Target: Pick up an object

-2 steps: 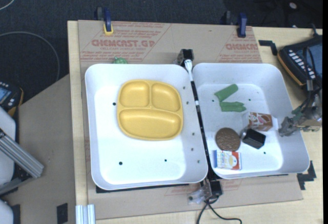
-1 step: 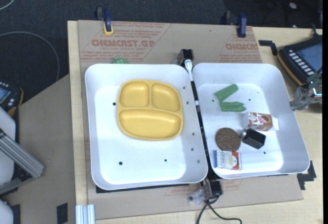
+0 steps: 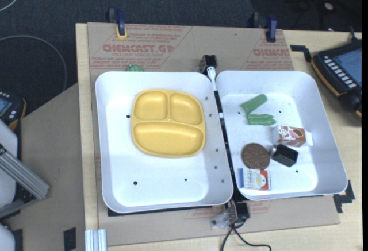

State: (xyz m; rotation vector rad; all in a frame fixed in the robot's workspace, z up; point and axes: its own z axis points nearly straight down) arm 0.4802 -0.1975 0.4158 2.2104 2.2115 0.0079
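The right bin (image 3: 307, 92) holds several small objects. Two green pieces lie near its middle, one (image 3: 253, 103) tilted and a second (image 3: 261, 119) just below it. A brown round disc (image 3: 255, 155) sits lower, with a black block (image 3: 284, 155) to its right. A brown and white packet (image 3: 293, 136) lies above the block. A small red, white and blue packet (image 3: 254, 178) rests near the bin's front edge. In the left bin (image 3: 115, 175) lies a yellow divided plate (image 3: 168, 122).
Both bins sit on a brown cardboard sheet (image 3: 172, 43) held by blue clamps (image 3: 119, 21) at the back. A tablet-like device (image 3: 345, 69) lies at the right. A small green thing (image 3: 134, 68) lies behind the left bin. Cables run at the front.
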